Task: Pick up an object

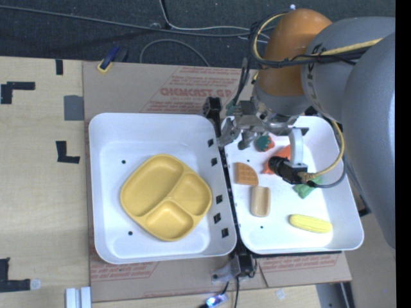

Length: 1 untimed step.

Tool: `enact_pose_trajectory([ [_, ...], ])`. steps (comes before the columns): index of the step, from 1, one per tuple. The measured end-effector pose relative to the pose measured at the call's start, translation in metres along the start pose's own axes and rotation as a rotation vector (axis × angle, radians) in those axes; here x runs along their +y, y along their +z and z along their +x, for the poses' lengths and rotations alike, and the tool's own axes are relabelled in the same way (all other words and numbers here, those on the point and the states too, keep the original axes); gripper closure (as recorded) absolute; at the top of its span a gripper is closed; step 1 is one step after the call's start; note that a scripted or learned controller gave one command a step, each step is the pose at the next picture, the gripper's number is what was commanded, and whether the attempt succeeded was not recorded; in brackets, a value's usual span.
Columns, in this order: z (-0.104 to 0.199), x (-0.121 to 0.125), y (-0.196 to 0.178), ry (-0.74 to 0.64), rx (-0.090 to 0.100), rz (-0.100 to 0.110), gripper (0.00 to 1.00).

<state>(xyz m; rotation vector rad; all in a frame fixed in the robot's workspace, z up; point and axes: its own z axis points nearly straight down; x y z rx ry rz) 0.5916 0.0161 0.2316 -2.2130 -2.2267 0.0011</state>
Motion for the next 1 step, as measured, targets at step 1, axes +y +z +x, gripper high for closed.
enact_pose_trajectory([
  [1, 0.0534, 0.0276, 0.011, -0.001, -0.001, 0.0, 1.0],
])
